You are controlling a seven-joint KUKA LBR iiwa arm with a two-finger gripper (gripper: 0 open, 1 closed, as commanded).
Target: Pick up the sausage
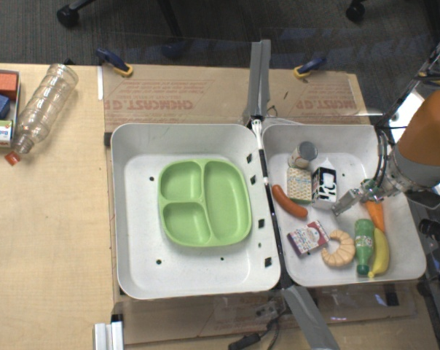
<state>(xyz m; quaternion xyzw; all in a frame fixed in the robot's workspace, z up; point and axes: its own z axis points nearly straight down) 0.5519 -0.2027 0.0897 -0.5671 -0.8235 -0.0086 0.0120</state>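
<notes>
The sausage (288,202), red-orange and slim, lies slanted near the left wall of the right bin (351,275). It rests just below a beige waffle-patterned packet (299,184). My gripper (349,202) hangs low over the right half of the same bin, to the right of the sausage and clear of it. Its grey fingers point left toward a black-and-white carton (324,184). Nothing shows between the fingers.
The right bin also holds a grey can (304,152), a carrot (376,214), a green bottle (363,246), a banana (381,254), a pretzel-shaped bread (340,249) and a small pink packet (307,238). A green divided plate (205,202) sits in the left bin. A plastic bottle (41,104) lies on the bench.
</notes>
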